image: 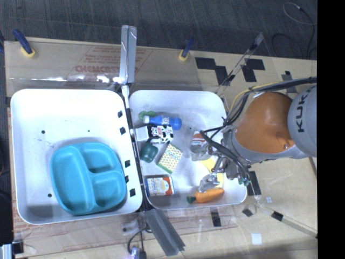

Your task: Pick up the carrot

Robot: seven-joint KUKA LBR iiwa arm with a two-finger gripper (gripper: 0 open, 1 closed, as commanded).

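Down at the lower right of the frame, the carrot (pixel 208 196) lies along the right bin's (pixel 178 97) bottom edge. Just above it hang the fingers (pixel 207 183); their opening cannot be told, nothing visibly between them.

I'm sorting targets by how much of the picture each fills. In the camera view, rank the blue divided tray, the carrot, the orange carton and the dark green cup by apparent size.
1. blue divided tray, by far the largest.
2. carrot and orange carton: too alike to rank, one long and thin, the other squarish.
3. dark green cup, smallest.
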